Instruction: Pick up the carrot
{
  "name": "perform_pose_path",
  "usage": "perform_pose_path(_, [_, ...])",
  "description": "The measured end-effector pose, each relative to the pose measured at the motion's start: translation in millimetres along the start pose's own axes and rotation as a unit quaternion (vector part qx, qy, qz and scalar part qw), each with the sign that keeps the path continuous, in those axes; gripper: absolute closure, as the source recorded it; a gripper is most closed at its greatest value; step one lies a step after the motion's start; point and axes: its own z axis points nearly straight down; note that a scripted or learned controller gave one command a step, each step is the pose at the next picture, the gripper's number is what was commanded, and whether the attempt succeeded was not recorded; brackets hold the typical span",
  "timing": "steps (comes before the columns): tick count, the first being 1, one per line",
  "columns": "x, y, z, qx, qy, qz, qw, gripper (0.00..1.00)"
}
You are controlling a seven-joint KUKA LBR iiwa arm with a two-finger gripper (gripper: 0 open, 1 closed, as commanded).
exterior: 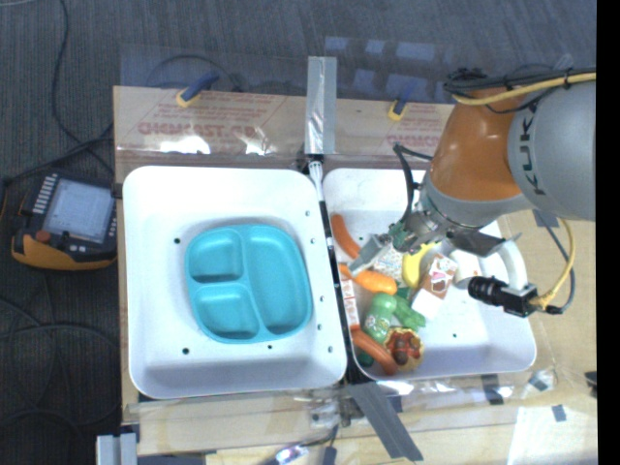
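The carrot (376, 281) is a bright orange tapered piece lying in the middle-left of the right bin (484, 342), among other toy foods. My gripper (386, 245) reaches in from the right, low over the bin, just above and slightly up-view of the carrot. Its tip points toward the bin's left wall. The view does not show anything held in the gripper, and the wrist hides the bin floor behind it.
A longer red-orange piece (343, 233) lies along the right bin's left wall. A yellow banana (417, 263), a small carton (439, 277), a green vegetable (386, 314) and a mixed red toy (404, 343) crowd round the carrot. The left bin (155, 211) holds a blue divided plate (249, 281).
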Motion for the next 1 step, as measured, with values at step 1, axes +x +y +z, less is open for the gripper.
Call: perform_pose_path(1, [-50.5, 8.4, 80.4, -0.009, -0.005, 0.004, 0.9999, 0.00])
